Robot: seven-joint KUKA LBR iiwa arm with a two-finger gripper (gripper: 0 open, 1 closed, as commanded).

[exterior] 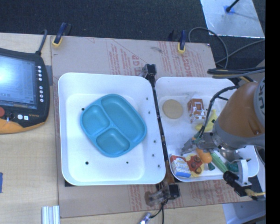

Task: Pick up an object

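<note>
My gripper [191, 143] is low over the right bin [177, 84], reaching in from the right under the orange-banded wrist. Its two grey fingers stand spread apart and open, and I see nothing between them. Just below it lie a red and white packet [179, 165], a small orange object [204, 157] and a green object [219, 162], partly under the arm. A tan round disc [172, 108] and a brown and white package [196, 108] lie further back. A yellow item [208, 120] sits beside the arm, partly hidden by it.
The left bin [70, 85] holds a blue divided plate [113, 124]. A teach pendant [18, 92] lies at the bench's left. Clamps [150, 70] sit between the bins, and cables run at the back right.
</note>
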